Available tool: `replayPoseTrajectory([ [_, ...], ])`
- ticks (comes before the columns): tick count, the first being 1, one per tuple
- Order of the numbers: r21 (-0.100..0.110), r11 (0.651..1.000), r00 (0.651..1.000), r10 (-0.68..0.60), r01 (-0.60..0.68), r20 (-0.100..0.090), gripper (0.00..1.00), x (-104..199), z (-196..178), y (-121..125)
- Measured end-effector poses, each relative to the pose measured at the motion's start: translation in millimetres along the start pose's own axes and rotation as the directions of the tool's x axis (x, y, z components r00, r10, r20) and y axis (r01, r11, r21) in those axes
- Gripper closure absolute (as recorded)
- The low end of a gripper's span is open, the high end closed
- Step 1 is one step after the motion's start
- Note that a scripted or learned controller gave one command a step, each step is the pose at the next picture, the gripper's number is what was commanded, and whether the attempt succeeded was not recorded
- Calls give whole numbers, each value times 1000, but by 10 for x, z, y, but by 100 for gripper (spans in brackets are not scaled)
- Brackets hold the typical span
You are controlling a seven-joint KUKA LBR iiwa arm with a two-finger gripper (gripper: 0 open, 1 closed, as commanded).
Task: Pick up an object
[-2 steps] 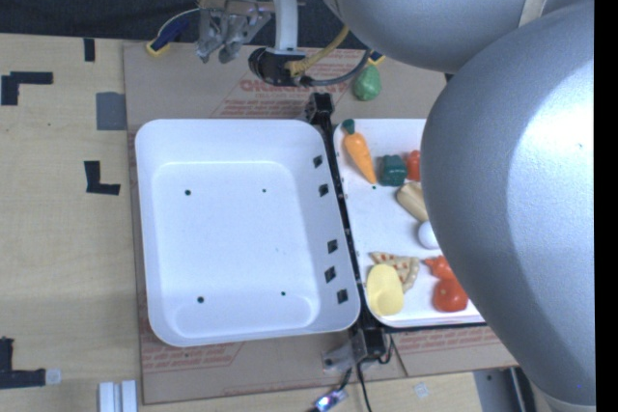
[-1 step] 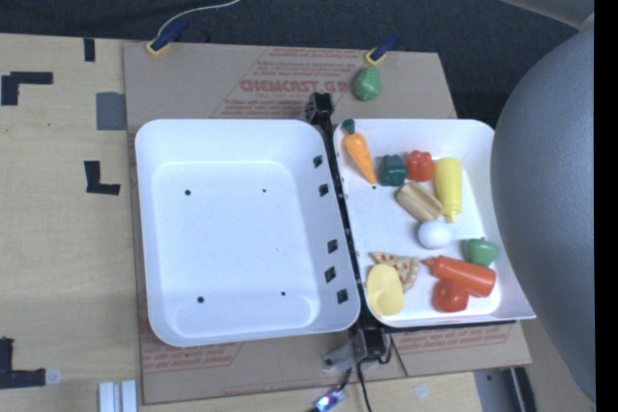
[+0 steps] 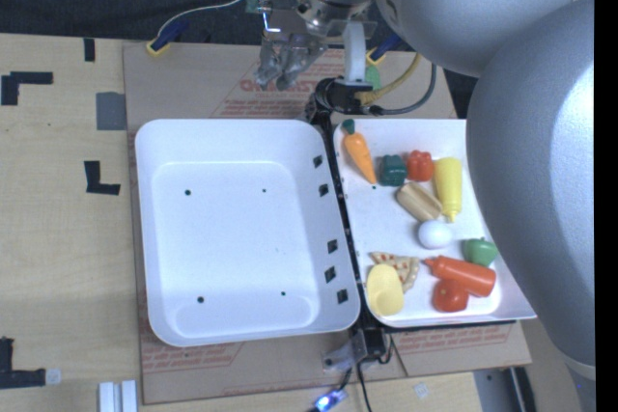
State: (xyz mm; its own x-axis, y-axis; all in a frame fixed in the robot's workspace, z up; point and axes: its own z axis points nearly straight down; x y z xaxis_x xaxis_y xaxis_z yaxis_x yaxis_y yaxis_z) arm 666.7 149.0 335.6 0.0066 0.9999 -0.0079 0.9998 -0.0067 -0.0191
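Desk (image 3: pixel 58 236): tan top with black marks; a cardboard sheet lies under both bins.
Left bin (image 3: pixel 159 207): white and shallow, at 9 o'clock of the scene, touching the right bin along a seam of black clips.
Right bin (image 3: pixel 512 309): at 3 o'clock, holding all the toy food.
Nearest items: a yellow piece (image 3: pixel 384 290) at the bin's 7 o'clock, a waffle-like wedge (image 3: pixel 396 262) just behind it, a red piece (image 3: pixel 461 277) and a green piece (image 3: pixel 479 251) toward 5 o'clock.
Middle items: a white egg (image 3: pixel 435 233) at the centre, with a tan roll (image 3: pixel 418 200) touching it at 11 o'clock.
Far items: a yellow bottle shape (image 3: pixel 448 184), a red piece (image 3: pixel 420 165), a dark green block (image 3: pixel 392 171), and a carrot (image 3: pixel 358 155) at the bin's 10 o'clock corner.
End effector (image 3: pixel 282 72): above the cardboard at 12 o'clock, beyond both bins, well apart from the food; fingers close together with nothing between them.
Arm (image 3: pixel 521 63): grey, with an orange band, covering the 1 to 4 o'clock side.
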Motion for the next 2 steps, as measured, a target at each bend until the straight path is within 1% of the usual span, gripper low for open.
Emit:
replayPoseTrajectory([
  [1,-37,999,1000,-15,14,-14,100,706,-2108,-56],
  [2,-11,1000,1000,-4,4,-4,100,385,-1259,-11],
])
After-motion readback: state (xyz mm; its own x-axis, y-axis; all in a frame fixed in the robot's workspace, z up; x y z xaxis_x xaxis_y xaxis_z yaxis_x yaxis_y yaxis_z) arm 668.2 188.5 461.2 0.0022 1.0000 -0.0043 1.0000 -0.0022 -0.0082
